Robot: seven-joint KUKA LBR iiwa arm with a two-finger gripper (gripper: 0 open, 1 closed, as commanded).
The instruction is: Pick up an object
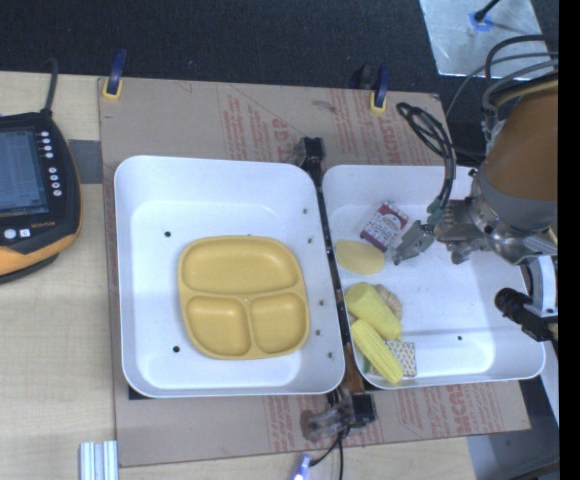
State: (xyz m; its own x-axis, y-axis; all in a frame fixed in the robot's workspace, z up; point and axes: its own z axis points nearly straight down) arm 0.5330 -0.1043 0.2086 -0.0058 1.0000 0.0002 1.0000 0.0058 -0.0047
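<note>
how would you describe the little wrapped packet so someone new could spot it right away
Find the right white bin, the one holding the small items. Near its back left part lies the packet, just behind a pale yellow oval piece. It alone is flat, with maroon and white printing; its neighbours are yellow.

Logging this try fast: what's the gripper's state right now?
Gripper: over the right bin beside the small red packet; open or closed cannot be told.
</note>
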